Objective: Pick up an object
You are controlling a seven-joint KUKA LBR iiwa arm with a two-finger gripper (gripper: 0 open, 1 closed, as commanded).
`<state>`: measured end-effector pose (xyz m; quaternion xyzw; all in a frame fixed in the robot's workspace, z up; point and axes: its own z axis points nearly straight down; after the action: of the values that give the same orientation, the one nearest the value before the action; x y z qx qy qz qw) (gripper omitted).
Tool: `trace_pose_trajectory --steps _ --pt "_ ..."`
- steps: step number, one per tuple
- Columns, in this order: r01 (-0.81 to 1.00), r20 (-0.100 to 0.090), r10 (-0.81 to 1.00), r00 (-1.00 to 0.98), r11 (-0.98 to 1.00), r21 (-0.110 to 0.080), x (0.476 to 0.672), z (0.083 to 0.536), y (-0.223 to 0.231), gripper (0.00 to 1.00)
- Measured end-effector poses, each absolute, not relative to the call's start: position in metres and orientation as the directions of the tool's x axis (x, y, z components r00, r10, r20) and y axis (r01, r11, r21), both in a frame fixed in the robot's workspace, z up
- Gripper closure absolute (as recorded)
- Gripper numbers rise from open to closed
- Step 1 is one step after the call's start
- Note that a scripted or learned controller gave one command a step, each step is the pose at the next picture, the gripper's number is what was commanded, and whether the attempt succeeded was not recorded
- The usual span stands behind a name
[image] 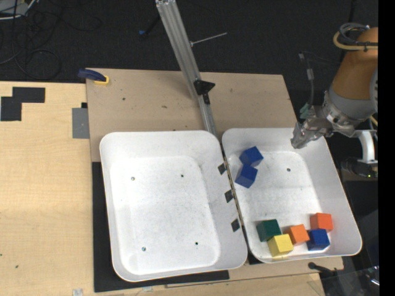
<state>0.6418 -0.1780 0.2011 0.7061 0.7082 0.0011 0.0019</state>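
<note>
While hand (300, 139) (grip state unclear) over right bin's (345, 217) far rim, blocks (295, 234) well apart.

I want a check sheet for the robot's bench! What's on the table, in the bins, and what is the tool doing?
Surface: pale wooden bench bearing two shallow white bins, left bin and right bin.
Job's things: all in the right bin; two dark blue cubes touching near its left wall; green cube, yellow cube, orange cube, red-orange cube and small blue cube clustered at its near edge.
Clutter: blue-and-yellow clamp at the bench's far left corner.
Grippers: tool over the right bin's far right corner, holding nothing seen.
Cables: dark cords behind the bench.
Surroundings: slanted grey metal rail.
</note>
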Motion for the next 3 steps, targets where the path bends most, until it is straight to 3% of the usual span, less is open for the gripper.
trace_pose_trajectory --steps 2,3 --pt "1.0 0.003 1.0 -0.004 0.004 -0.004 0.613 0.218 -0.092 1.0" --pt "1.0 0.003 1.0 -0.003 0.003 -0.006 0.587 0.21 -0.044 1.0"
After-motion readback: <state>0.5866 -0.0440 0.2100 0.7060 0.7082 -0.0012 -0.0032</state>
